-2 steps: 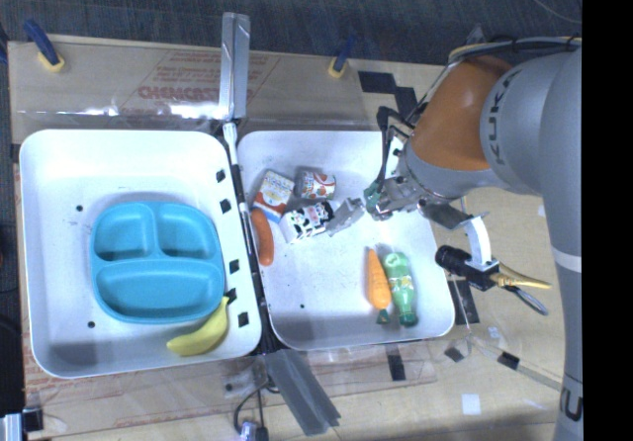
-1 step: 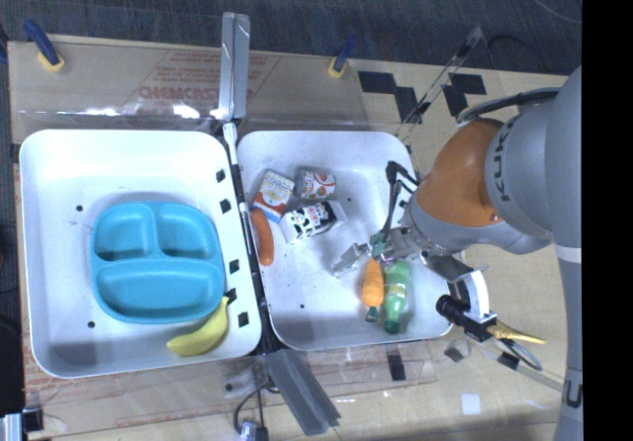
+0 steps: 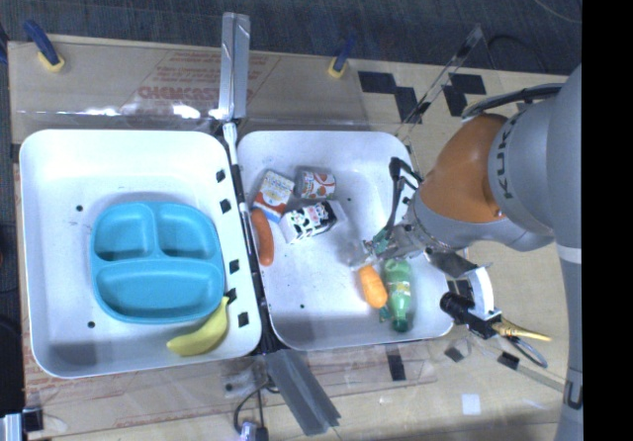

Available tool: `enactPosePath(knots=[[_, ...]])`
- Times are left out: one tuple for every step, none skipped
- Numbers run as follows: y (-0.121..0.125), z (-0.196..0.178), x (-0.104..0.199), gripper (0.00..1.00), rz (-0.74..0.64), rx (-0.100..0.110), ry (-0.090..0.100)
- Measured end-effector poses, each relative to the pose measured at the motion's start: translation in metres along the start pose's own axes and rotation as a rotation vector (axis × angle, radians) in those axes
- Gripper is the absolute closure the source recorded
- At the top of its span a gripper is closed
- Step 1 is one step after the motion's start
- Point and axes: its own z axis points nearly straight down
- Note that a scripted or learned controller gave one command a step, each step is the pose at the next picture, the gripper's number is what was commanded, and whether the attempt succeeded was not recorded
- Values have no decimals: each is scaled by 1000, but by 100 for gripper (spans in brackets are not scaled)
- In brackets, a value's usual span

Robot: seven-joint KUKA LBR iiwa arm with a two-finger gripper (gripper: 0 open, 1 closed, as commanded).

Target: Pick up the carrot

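Carrot (image 3: 372, 286) touches the green bottle (image 3: 399, 295) beside it; pincer (image 3: 384, 245) just above, grip unclear.

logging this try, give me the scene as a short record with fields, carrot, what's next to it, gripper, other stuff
carrot: carrot lying in the right bin, near its front right
beside it: green bottle, touching its right side
gripper: gripper just above the carrot and bottle, not holding anything visible
right bin, other: sausage, small cartons
left bin: left bin with blue tray, banana
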Motion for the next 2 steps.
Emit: enactPosePath(knots=[[-37, -53, -5, 100, -136, -2, 0], [-27, -89, 45, 100, -90, -2, 0]])
